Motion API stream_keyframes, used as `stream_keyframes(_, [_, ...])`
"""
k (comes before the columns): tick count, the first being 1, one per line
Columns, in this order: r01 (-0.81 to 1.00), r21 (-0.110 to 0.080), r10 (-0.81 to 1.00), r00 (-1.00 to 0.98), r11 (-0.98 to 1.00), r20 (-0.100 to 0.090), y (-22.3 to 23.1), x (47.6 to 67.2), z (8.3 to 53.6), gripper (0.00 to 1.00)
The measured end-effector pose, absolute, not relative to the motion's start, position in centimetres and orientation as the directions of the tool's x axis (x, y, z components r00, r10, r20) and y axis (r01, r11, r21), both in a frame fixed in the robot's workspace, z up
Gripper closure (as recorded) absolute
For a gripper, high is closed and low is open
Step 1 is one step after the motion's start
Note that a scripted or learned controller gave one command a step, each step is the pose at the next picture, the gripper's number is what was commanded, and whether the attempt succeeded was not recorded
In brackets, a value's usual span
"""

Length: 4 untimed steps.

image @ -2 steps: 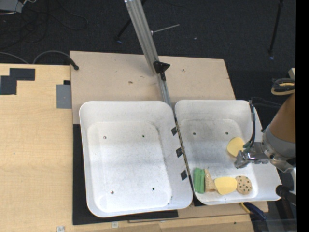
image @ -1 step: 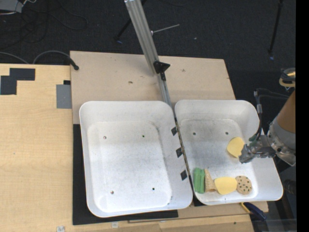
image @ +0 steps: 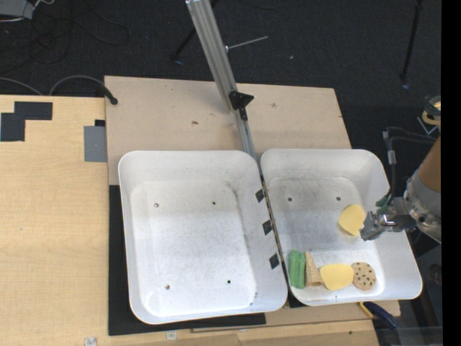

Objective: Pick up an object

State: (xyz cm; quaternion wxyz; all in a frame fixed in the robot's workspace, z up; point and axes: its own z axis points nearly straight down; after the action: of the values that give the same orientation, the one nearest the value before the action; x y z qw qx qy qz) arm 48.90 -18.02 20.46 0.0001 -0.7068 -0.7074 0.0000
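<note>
In the right bin (image: 317, 166) a yellow chip-shaped piece (image: 351, 219) lies near the right wall. My gripper (image: 375, 225) sits just to its right, low over the bin's right side and touching or nearly touching the piece. Along the front wall lie a green pod (image: 297, 269), a tan cracker-like piece (image: 312, 269), a second yellow piece (image: 336, 276) and a chocolate-chip cookie (image: 364, 275). The arm comes in from the right edge.
The left bin (image: 144, 168) stands beside the right one, split by a divider with black clips (image: 266, 225). A slanted aluminium rail (image: 220, 63) rises behind the bins. A wooden tabletop (image: 50, 193) lies to the left.
</note>
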Motion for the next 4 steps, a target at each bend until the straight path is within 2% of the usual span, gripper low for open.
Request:
stream_keyframes(1, [1.000,-0.002,1.000,-0.005,0.005,0.003,-12.8,51.1,19.7,1.00])
stream_keyframes(3, [1.000,-0.001,1.000,-0.004,0.004,0.000,-3.3,55.4,22.5,1.00])
stream_keyframes(4, [1.000,-0.002,1.000,-0.002,0.002,0.000,0.6,57.2,22.2,1.00])
